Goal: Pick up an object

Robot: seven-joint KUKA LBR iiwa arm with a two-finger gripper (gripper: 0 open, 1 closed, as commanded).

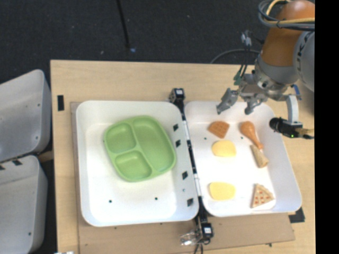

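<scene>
Arm (283, 41): reaching in from 3 o'clock and hanging over the far end of the right bin, orange band sitting above the wrist.
Gripper (238, 106): hovering with its fingers spread apart and nothing between them, just above the bin's far rim.
Right bin (288, 168): lying at the bench's 3 o'clock side and carrying five food pieces.
Bread (219, 128): an orange-brown piece lying at the bin's 11 o'clock, nearest the gripper, at its 7 o'clock.
Drumstick (252, 142): lying slanted at the bin's 1 o'clock, at 3 o'clock of the bread, apart from it.
Upper yellow piece (224, 149): sitting just at 6 o'clock of the bread.
Lower yellow piece (221, 190): sitting at the bin's 7 o'clock.
Waffle (261, 196): a triangular wedge lying at the bin's 5 o'clock.
Left bin (92, 194): lying at 9 o'clock of the right bin, edges touching.
Tray (139, 147): green, three compartments, resting in the left bin's middle.
</scene>
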